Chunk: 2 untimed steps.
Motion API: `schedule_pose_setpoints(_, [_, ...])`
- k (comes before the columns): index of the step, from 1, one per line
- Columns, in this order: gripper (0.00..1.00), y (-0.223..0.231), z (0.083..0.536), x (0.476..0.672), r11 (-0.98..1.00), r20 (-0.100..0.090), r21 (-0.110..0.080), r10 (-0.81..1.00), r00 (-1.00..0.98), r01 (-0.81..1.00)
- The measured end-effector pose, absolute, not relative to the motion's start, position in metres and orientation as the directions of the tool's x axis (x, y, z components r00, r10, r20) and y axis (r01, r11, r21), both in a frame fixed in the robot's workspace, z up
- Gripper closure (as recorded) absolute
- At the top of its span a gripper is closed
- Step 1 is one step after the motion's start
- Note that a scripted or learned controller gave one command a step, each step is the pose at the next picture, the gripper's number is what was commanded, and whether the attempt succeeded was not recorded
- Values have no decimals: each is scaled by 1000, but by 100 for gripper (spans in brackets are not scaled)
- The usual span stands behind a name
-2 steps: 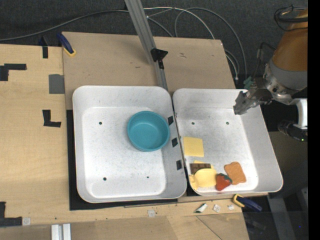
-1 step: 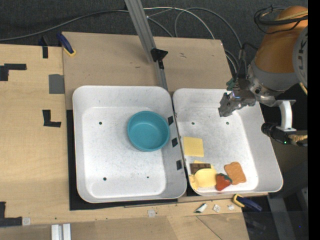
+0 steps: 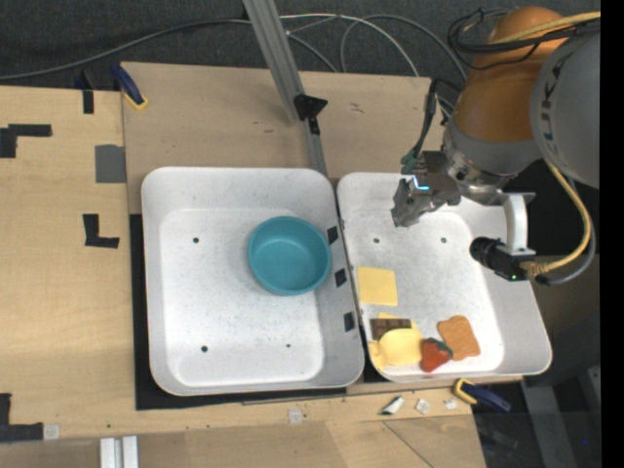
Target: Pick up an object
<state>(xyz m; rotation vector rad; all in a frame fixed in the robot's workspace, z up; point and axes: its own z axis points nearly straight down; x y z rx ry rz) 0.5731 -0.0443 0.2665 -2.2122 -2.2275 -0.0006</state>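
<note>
My gripper [image 3: 409, 208] hangs over the back part of the right bin [image 3: 507, 291], with nothing visible between its fingers. A pale yellow square block [image 3: 377, 286] lies on the bin floor, in front of the gripper and a little to its left. At the bin's front edge sit a yellow rounded object [image 3: 397, 346], a small red object [image 3: 434, 358], an orange-brown piece [image 3: 459, 336] and a dark brown piece [image 3: 390, 325]. A teal bowl [image 3: 288, 253] rests in the left bin [image 3: 185, 291].
A metal pole [image 3: 283, 57] slants down to the gap between the bins. Cables [image 3: 361, 32] run across the dark area at the back. The bench [image 3: 58, 261] carries black tape marks on the left. Small clips [image 3: 409, 405] lie in front of the right bin.
</note>
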Motion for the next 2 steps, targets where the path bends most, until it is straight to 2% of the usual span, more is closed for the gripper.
schedule_pose_setpoints(2, [100,68,228,558,7,1,-4,1000,-7,1000])
